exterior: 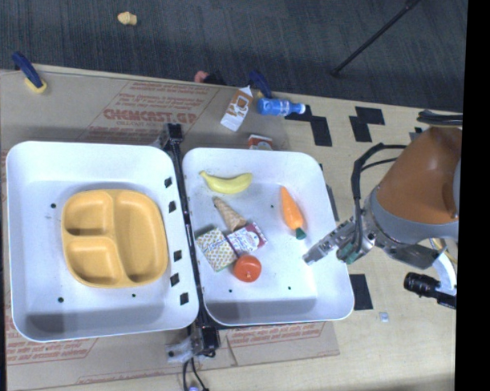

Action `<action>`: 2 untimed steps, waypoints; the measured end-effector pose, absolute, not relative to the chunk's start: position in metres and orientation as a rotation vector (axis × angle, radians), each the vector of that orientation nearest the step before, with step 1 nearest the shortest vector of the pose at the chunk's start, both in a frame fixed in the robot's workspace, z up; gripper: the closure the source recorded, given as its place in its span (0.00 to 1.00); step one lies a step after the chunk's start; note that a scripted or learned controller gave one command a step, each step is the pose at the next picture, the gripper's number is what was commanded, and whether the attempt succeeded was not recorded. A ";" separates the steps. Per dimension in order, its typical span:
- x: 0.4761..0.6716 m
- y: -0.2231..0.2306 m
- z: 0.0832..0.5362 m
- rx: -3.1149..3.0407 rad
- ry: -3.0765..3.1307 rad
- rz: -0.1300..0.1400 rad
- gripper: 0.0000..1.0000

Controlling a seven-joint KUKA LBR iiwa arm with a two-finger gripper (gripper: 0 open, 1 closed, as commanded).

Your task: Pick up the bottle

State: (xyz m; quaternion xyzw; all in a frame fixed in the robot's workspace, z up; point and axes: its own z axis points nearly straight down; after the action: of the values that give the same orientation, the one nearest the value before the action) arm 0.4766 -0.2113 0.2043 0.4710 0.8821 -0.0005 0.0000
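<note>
Stock as seen from above, all positions given from the right bin. My gripper: at the bin's right wall, low over the rim, hanging from my grey wrist with its orange band; nothing lies between the fingers, and whether they are spread or closed I cannot tell. Bottle: blue with a pale cap, lying on its side on the cardboard beyond the bin's far edge, outside the bin and well apart from my gripper. Beside the bottle, also beyond the far edge: a small white and brown carton, tilted. Inside the bin, far side: a banana. Inside, toward the right wall: a carrot, its green end pointing to the near side. Inside, middle: an ice-cream cone, and touching it a small printed packet and a checked packet. Inside, near side of those packets: a tomato, touching them. To the left, side by side with this bin: the left bin, holding a yellow divided plate with three compartments.
</note>
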 end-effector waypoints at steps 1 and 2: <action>0.476 -0.141 0.177 1.444 2.794 -0.001 1.00; 0.477 -0.207 0.252 1.073 2.951 -0.002 1.00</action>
State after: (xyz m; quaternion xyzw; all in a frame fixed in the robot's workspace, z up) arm 0.4768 -0.2074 0.2525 0.3417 0.9398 -0.0007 0.0006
